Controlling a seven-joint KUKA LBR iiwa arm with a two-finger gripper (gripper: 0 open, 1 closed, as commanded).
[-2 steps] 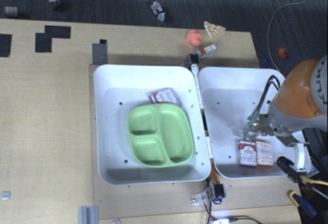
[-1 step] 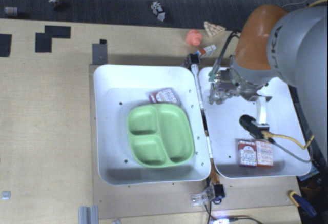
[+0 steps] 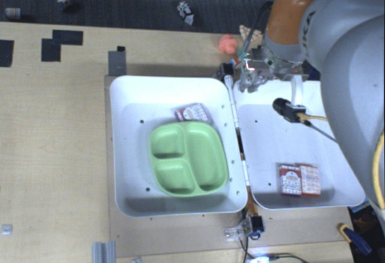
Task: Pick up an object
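The left bin is white and holds a pale green tray with a red-and-white packet at its far edge. The right bin is white too, with a red, white and orange box near its front. The table is light wood. The arm is grey with an orange band.

Nothing here reads clearly. The red-and-white packet at five o'clock in the right bin carries print too small to make out, as does the packet by the green tray.
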